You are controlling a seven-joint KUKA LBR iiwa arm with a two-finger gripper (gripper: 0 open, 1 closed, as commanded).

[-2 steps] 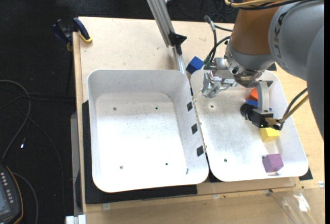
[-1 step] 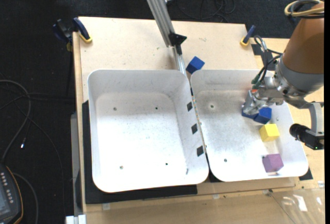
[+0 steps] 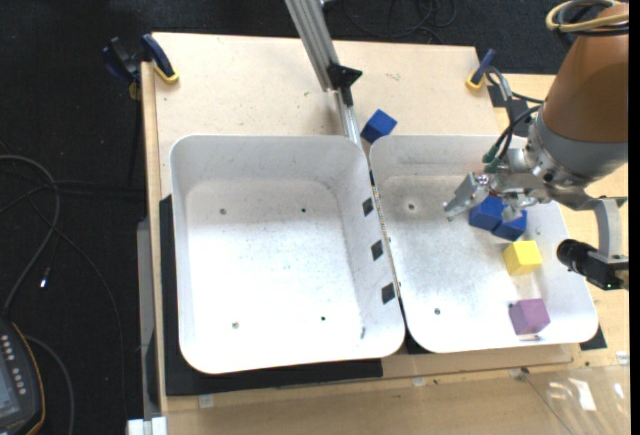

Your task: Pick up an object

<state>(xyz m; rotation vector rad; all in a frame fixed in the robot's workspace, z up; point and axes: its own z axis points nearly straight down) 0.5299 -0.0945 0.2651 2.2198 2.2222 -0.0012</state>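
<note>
In the right bin (image 3: 430,323), a blue block (image 3: 488,218) lies near the back right, partly covered by my gripper (image 3: 487,207). The gripper hangs low over it and is open; one grey finger (image 3: 458,203) sticks out on the block's left and the other sits at its right. I cannot tell whether they touch the block. A yellow block (image 3: 522,256) rests just in front of the blue one. Nearer the bin's front right corner lies a purple block (image 3: 528,316).
A second blue block (image 3: 378,126) sits on the wooden bench behind the bins, beside a slanted metal rail (image 3: 305,13). The left bin (image 3: 200,163) adjoins the right one. Clamps (image 3: 160,58) grip the bench's back corners.
</note>
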